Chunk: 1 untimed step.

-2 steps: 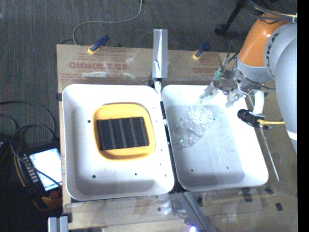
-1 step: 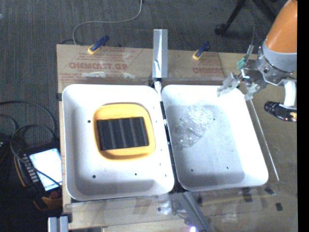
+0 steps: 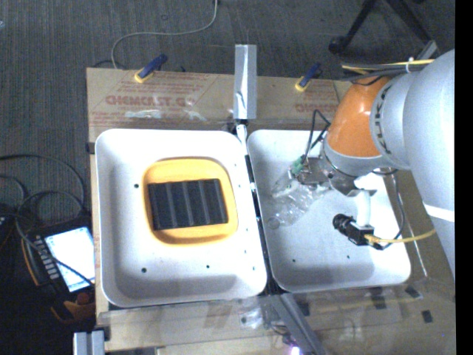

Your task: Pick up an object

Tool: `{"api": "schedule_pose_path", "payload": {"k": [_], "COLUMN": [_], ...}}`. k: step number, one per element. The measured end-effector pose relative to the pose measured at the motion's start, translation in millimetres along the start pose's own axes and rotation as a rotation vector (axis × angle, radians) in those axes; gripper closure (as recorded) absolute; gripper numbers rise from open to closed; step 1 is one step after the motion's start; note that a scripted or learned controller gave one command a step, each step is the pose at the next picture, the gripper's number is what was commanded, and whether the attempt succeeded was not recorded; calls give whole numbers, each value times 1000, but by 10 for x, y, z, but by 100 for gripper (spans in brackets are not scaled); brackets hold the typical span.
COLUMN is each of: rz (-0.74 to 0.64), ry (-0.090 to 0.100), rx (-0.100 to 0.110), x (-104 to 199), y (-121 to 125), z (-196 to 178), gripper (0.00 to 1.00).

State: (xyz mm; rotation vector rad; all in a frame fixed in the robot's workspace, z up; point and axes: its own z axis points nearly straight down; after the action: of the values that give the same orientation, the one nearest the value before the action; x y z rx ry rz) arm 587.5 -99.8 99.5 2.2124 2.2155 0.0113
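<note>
reaching in from the right, the grey arm point(image 3: 425, 124) with its orange band point(image 3: 358, 128) bends down over the right-hand bin point(image 3: 332, 268). the gripper point(image 3: 314, 172) sits low in the upper middle of that bin, just above a clear, crinkled plastic object point(image 3: 292, 198); whether the gripper is open, closed, or gripping that object cannot be told, since wrist and plastic hide the tip. the plastic object lies on the bin floor toward its left wall, its upper end next to the gripper. a black fitting on a yellow cable point(image 3: 355, 229) hangs from the arm over the same bin, to the right of the plastic.

counted: two white bins side by side, one clear plastic object in the right one, and one yellow tray with a dark ribbed insert point(image 3: 190, 200) lying flat in the middle of the left-hand bin point(image 3: 118, 272).

the bins rest on a bench covered by a brown printed board point(image 3: 148, 98), with two blue-and-yellow clamps point(image 3: 150, 67) at its far edge and a grey upright bracket point(image 3: 245, 80) between them. left of the bench, a lit handheld screen point(image 3: 66, 254) and black cables lie on grey carpet point(image 3: 74, 21); beyond, the base of an office chair point(image 3: 380, 9).
</note>
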Motion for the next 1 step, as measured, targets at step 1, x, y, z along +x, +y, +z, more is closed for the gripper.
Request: {"api": "schedule_pose_path", "payload": {"k": [1], "rz": [0], "ry": [2], "rx": [1], "x": [8], "y": [1], "z": [-86], "gripper": [100]}}
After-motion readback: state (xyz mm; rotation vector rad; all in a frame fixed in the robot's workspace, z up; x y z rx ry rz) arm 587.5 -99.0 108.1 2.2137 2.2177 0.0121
